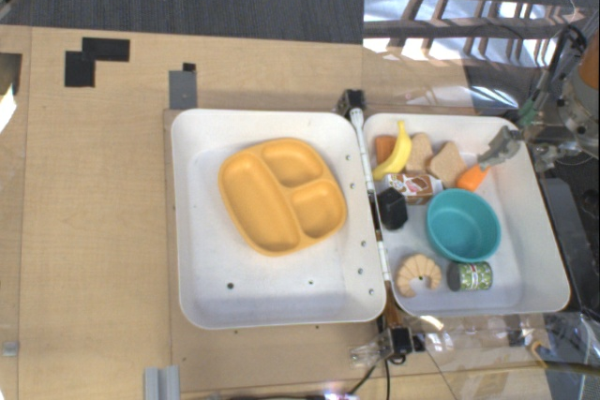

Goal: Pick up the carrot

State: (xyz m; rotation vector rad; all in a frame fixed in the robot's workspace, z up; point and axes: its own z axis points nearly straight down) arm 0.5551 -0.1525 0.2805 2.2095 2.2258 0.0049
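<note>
The carrot (472,177) is a small orange piece with a pale grey-green top that points up and to the right. It lies in the right bin (544,229), near its far right side, just above the teal bowl (462,225). My gripper (531,113) hangs at the bin's far right corner, above and to the right of the carrot's top. The arm's wrist and cables blur its tip. From this view the gripper and the carrot look apart, with nothing held.
The right bin also holds a banana (397,152), bread pieces (446,162), a small packet (412,186), a black object (392,210), a ring-shaped pastry (418,274) and a green can (472,276). A yellow divided plate (281,195) lies in the left bin (202,276).
</note>
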